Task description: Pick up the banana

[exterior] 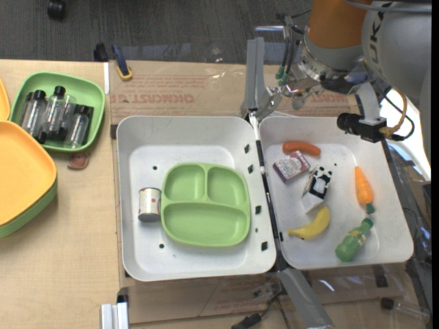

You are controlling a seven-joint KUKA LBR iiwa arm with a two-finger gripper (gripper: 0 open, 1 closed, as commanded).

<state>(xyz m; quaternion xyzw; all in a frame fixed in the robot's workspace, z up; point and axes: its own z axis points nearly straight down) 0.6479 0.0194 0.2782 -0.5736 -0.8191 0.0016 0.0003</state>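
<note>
The banana (pixel 312 225), likely a light, smooth toy, lay near in the right bin (pixel 394 252), best pinched mid-curve; whether the hand (pixel 291 88) was spread I cannot tell.

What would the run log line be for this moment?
arm above right bin rear | banana lying in right bin, untouched | pick not started

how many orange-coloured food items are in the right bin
2: a reddish-orange sausage-shaped piece near the bin's back, above the pink packet, and a carrot by the right wall. The arm may hide others near the back edge.
</note>
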